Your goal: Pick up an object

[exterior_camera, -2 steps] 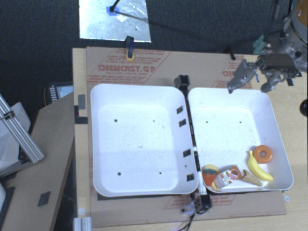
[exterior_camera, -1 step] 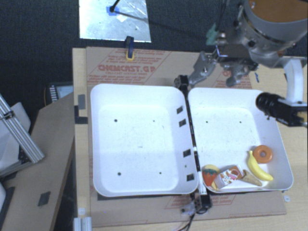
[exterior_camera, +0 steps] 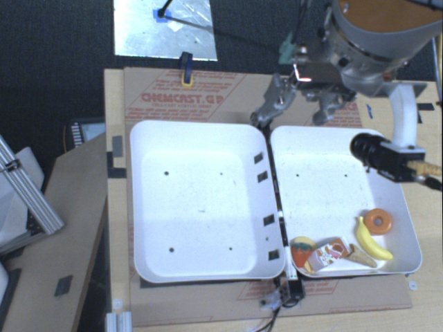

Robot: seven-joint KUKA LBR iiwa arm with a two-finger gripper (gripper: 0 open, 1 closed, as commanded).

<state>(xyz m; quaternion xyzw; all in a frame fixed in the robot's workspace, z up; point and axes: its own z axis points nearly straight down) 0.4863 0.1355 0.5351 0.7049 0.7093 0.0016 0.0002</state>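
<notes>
Up at the far edge of the bench, the gripper (exterior_camera: 299, 109) hangs above the far rim where the two white bins meet, its two fingers spread wide apart with nothing between them. One finger (exterior_camera: 271, 109) points down over the far end of the divide; the other (exterior_camera: 327, 108) sits to its right, over the far rim of the right bin (exterior_camera: 325, 178). The grey arm with its orange band (exterior_camera: 377, 12) rises behind it toward the far right.

All the objects lie well apart from the gripper, crowded into the near right corner of the right bin. A banana (exterior_camera: 370, 241) lies at a slant there, with an orange doughnut-shaped ring (exterior_camera: 378, 220) just beyond it on the far side, close to the right wall. To the banana's left sit a small brown wedge (exterior_camera: 360, 256), a red and white packet (exterior_camera: 328, 253), and an orange round fruit (exterior_camera: 302, 249) against the bin's left wall.

The left bin (exterior_camera: 201, 199) sits beside it on the brown cardboard sheet (exterior_camera: 201, 95). A black cylindrical device (exterior_camera: 377, 154) juts over the right bin's far right rim.
</notes>
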